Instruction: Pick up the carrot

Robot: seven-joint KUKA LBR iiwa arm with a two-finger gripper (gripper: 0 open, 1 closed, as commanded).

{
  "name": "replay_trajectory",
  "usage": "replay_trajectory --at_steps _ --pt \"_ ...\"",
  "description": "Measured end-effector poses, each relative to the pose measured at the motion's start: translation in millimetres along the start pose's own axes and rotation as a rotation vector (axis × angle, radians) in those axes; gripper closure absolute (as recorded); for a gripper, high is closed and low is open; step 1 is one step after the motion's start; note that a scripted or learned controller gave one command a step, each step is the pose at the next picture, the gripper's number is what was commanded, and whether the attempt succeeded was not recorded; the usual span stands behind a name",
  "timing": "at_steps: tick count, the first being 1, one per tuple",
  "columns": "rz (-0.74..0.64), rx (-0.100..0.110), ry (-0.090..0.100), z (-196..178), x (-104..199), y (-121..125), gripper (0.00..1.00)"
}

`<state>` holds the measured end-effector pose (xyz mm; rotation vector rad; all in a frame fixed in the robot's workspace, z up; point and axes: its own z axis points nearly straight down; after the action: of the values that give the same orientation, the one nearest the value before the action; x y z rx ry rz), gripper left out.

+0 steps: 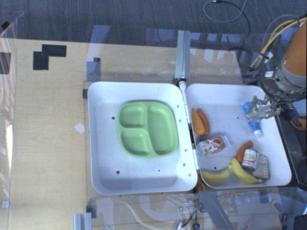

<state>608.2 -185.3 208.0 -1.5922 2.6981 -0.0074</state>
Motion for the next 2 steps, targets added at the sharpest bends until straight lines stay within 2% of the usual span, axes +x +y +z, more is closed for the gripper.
replay_trajectory --at_steps 1,2 --pt "-0.415 0.001 -0.003 4.8 -48.3 5.2 1.00" --pt "-0.891 -0.002 -0.003 7.5 -29.8 23.3 1.00"
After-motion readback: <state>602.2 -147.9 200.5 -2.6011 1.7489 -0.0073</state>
